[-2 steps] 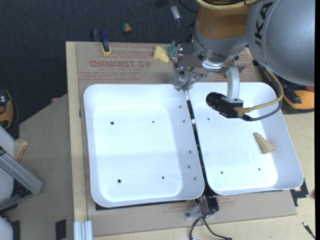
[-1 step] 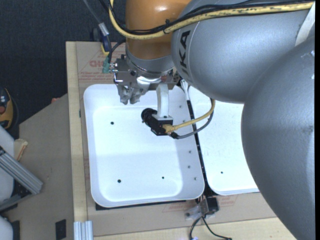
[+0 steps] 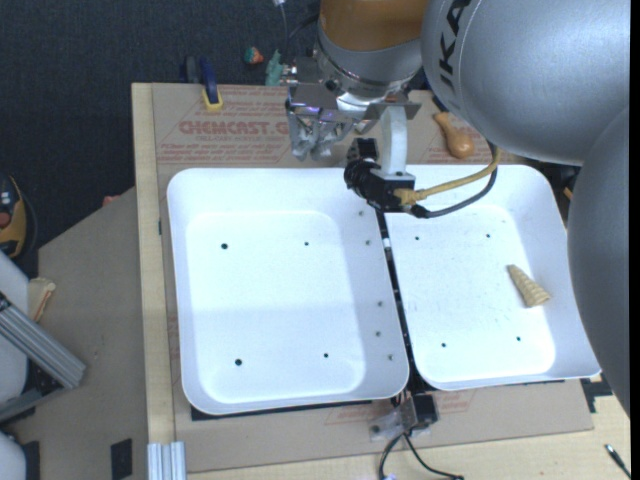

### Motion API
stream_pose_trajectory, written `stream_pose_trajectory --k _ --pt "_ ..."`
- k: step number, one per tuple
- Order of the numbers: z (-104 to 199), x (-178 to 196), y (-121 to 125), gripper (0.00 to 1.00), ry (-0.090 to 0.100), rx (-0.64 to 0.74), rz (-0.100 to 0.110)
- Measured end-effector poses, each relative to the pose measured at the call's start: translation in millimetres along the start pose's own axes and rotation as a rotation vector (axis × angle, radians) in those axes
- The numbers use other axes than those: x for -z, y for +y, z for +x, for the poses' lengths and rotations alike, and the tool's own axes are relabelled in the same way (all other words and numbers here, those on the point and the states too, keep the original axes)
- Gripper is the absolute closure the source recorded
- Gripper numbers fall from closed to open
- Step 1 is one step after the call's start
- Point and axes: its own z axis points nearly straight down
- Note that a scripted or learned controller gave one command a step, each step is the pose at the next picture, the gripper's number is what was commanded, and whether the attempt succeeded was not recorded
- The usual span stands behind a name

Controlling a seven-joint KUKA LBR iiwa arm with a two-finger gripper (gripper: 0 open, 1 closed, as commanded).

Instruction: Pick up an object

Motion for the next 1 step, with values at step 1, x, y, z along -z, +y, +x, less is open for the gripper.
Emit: stream_pose_trajectory --k 1 --pt "29.3 -70.6 -3.2 1.0 -0.002 0.007 0.017"
